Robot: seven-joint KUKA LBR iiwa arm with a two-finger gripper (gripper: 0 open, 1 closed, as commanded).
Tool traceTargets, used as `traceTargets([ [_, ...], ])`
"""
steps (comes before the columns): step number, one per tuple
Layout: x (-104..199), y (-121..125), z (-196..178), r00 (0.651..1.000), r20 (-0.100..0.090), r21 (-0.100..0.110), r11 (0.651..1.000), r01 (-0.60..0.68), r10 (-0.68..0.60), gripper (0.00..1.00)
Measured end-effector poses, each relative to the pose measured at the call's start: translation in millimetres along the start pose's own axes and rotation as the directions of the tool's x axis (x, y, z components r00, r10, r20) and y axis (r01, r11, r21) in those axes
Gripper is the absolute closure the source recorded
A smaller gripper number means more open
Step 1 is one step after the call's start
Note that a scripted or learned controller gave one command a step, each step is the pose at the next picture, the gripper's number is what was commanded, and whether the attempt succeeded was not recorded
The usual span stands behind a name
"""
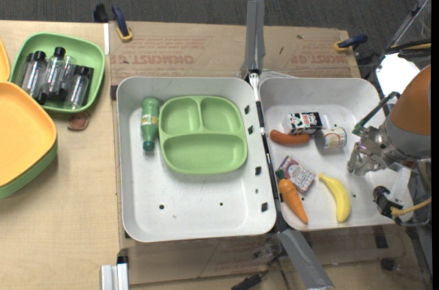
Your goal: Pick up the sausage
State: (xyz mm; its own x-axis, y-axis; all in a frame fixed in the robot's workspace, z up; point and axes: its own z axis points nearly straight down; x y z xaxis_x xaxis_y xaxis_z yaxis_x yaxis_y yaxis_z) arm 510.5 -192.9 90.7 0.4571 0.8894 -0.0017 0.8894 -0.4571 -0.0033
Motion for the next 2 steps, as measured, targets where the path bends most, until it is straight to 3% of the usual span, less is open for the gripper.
traceTargets([
  [1,-28.7,-23.1,-0.1,0.980,-0.002,0.000,0.980,0.199,-0.199,1.00],
  [2,34.1,-4.4,0.3,0.969,0.001,0.001,0.969,-0.246,0.246,1.00],
])
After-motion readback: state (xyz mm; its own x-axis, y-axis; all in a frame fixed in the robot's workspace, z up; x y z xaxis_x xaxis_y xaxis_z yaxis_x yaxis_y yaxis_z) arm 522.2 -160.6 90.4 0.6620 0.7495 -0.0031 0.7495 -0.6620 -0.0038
